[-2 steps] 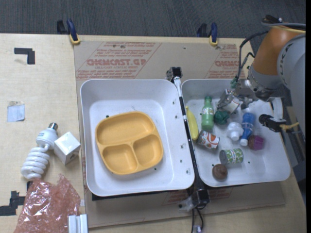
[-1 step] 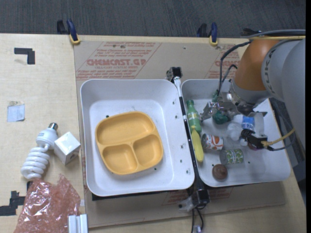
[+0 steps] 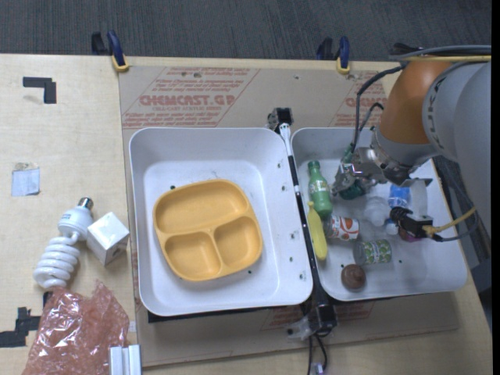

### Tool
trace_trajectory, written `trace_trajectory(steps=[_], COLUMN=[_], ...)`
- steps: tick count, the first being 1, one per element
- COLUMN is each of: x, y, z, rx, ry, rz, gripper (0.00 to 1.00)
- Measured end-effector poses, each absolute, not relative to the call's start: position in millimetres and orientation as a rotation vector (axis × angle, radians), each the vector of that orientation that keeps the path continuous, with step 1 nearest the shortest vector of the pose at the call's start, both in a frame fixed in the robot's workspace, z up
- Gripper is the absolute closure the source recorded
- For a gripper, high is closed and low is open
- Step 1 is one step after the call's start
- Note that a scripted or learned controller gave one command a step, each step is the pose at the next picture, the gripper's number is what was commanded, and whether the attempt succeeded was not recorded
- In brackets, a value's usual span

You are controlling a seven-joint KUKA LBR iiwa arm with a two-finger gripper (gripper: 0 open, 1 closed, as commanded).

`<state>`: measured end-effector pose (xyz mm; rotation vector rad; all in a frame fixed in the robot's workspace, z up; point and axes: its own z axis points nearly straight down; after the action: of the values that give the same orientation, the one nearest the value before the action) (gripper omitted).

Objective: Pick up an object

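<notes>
The arm (image 3: 437, 108) reaches in from the right, orange band up top, and its gripper (image 3: 353, 180) hangs low over the back of the right bin (image 3: 437, 276); whether its jaws are apart or together, I cannot tell from this angle, and nothing visibly sits between them. Beneath and around it lies the clutter: a green bottle (image 3: 317, 186) along the bin's left side, a yellow banana (image 3: 316, 233) just below it, a small can with a red-and-white label (image 3: 344, 227) beside that, a greenish can (image 3: 373, 251) lying nearer the front, and a brown round thing (image 3: 353, 276) at the front edge. A blue-and-white bottle (image 3: 398, 200) rests just right of the gripper. Over in the left bin (image 3: 148, 280), a yellow divided plate (image 3: 207, 229) sits alone. Out on the bench, a spiral light bulb (image 3: 62, 248) lies touching a white cube (image 3: 108, 237).
</notes>
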<state>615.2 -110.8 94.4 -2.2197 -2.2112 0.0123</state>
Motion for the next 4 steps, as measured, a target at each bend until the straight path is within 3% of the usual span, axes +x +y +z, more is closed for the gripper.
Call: trace_trajectory(steps=[1,2,3,4], x=[589.5,602.4,618.1,658.9], y=[-71,-19,61,108], z=[244,192,192,200], rx=[-2.221,-2.221,-2.221,-2.219], ry=[-2.225,-2.222,-2.222,-2.225], rz=[0.000,0.002,0.002,0.002], gripper=[1.00,1.00,1.00,1.00])
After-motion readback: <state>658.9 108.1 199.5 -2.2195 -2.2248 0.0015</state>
